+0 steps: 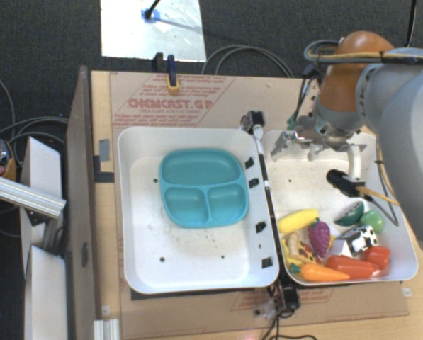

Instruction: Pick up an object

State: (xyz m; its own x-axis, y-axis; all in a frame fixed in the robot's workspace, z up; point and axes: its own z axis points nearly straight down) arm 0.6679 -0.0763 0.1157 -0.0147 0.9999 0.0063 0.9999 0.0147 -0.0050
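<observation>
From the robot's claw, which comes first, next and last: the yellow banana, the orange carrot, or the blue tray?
Measured from the gripper at the back of the right bin:
1. Yellow banana, toward the front of the same bin, beside the divider.
2. Blue tray, in the middle of the left bin.
3. Orange carrot, at the right bin's front edge.

A dark carpet floor [41,27] fills the upper part of the frame. A shiny white sheet [154,20] lies on it at the upper centre. Black cables [6,129] run at the left, beside a metal rail [23,195]. A brown cardboard sheet [176,98] covers the bench.
</observation>
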